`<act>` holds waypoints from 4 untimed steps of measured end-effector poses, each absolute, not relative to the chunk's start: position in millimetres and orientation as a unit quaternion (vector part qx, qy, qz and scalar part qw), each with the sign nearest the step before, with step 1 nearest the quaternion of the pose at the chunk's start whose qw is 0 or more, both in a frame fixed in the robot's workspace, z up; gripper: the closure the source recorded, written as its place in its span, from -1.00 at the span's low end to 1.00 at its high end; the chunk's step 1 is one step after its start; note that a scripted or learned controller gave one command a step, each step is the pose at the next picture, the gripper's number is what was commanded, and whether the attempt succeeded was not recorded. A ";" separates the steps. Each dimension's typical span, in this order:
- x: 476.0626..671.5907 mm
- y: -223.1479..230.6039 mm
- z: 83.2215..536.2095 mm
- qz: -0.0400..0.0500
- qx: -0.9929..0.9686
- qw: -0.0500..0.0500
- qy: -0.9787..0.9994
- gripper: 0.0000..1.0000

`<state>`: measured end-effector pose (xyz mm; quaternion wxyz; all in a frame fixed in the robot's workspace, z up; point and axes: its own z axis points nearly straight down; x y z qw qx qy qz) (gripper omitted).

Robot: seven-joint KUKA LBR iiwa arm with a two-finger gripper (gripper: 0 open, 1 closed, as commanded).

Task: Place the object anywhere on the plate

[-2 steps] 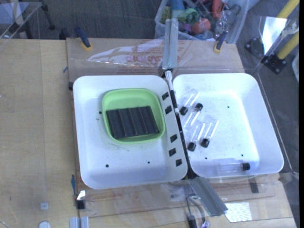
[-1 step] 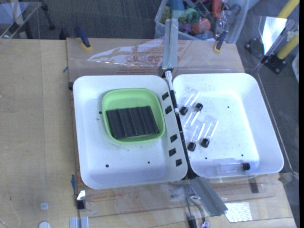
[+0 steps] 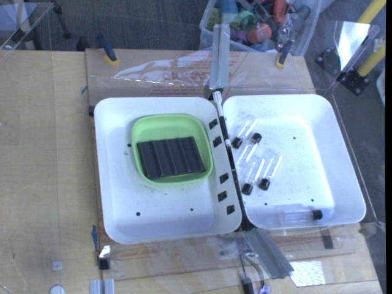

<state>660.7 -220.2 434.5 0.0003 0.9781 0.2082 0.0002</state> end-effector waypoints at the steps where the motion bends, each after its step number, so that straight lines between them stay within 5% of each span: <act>1: 658.2 -221.8 434.5 -0.001 0.990 0.000 0.144 -1.00; 3: 661.2 -220.9 434.5 0.001 0.994 0.000 0.113 -1.00; 4: 654.0 -221.1 346.5 -0.001 0.995 -0.001 0.103 -1.00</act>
